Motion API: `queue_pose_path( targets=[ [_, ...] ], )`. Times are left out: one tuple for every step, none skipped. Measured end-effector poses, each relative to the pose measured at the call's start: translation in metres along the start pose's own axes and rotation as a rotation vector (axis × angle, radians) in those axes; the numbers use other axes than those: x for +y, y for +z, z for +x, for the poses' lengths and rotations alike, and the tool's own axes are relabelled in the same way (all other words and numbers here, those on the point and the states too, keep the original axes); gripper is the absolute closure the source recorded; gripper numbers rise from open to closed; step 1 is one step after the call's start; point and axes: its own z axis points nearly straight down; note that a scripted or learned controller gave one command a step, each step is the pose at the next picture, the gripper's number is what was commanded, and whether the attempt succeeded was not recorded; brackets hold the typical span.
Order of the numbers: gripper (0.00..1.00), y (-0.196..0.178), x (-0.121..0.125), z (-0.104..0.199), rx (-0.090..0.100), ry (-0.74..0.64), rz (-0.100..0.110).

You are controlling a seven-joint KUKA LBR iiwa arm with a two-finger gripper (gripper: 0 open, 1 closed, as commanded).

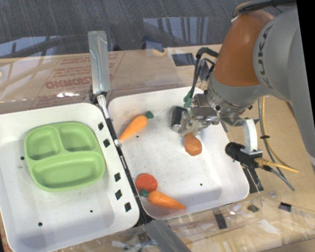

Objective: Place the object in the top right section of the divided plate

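A green divided plate [63, 155] lies in the left bin, with two small sections along its top and one wide section below. In the right bin, a small orange-brown oval object [193, 144] sits directly under my gripper [189, 129], touching its lower end. The gripper's dark body hides how the oval is met. An orange carrot [133, 127] lies at the right bin's upper left. A red tomato [146, 182] and a second carrot [166, 200] rest near its lower left corner.
A metal divider strip [115, 152] with black clips separates the two white bins. The left bin [20, 225] holds the plate. A black cable fitting [241, 154] and yellow wires hang over the right bin's [214, 193] right rim.
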Motion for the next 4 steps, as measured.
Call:
queue_pose_path(
  targets=[
    [1.00, 0.052, 0.046, 0.055, -0.001, -0.338, 0.001],
    [1.00, 0.050, 0.081, 0.142, -0.002, -0.592, -0.003],
    [1.00, 0.049, 0.093, 0.187, -0.004, -1.032, -0.006],
    [1.00, 0.041, 0.094, 0.186, -0.005, -1.035, -0.005]
  ],
)
